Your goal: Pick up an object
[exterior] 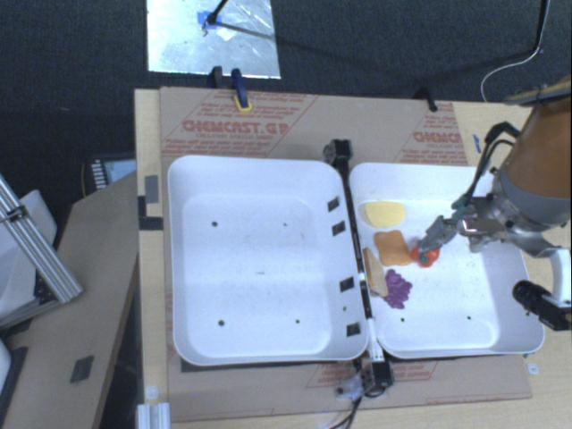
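Observation:
In the right bin (465,329) lie a yellow flat piece (383,213), an orange block (392,247), a tan slice (374,271) against the divider, a purple grape cluster (397,289) and a small red object (429,257). My gripper (434,241) reaches in from the right and hangs low over the bin, its tip right at the red object and just right of the orange block. I cannot make out how its tip stands or whether it holds anything.
The left bin (259,257) sits beside the right one, with a black clip strip (353,257) running between them. Both rest on a cardboard sheet (268,123). A foil square (213,25) lies beyond the bench. Cables hang at upper right.

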`<state>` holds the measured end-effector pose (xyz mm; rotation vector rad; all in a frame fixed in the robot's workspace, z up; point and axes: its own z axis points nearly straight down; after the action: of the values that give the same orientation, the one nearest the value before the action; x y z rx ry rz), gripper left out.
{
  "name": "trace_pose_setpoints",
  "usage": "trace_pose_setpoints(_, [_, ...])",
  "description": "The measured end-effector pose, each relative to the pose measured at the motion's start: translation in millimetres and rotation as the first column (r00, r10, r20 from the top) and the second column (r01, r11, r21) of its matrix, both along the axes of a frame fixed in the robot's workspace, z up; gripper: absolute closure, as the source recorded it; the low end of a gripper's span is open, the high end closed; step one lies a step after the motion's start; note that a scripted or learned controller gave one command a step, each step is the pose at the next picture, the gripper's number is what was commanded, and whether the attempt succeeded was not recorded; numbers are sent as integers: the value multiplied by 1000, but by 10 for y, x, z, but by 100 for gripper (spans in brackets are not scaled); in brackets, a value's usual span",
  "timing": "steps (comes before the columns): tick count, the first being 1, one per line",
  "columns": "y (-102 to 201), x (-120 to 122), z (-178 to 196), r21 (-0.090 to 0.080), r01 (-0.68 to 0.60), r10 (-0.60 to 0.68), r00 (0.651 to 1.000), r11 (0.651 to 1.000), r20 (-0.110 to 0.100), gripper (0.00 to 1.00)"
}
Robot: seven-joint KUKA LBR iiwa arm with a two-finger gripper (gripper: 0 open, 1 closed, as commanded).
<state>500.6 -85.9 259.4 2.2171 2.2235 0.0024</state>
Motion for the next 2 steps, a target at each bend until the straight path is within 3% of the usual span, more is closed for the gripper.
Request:
trace_pose_setpoints(1, [1, 10, 111, 0, -2, 2, 1000, 1000, 3, 100])
trace_pose_setpoints(2, [661, -126, 1403, 2, -10, 10, 1000, 1000, 15, 100])
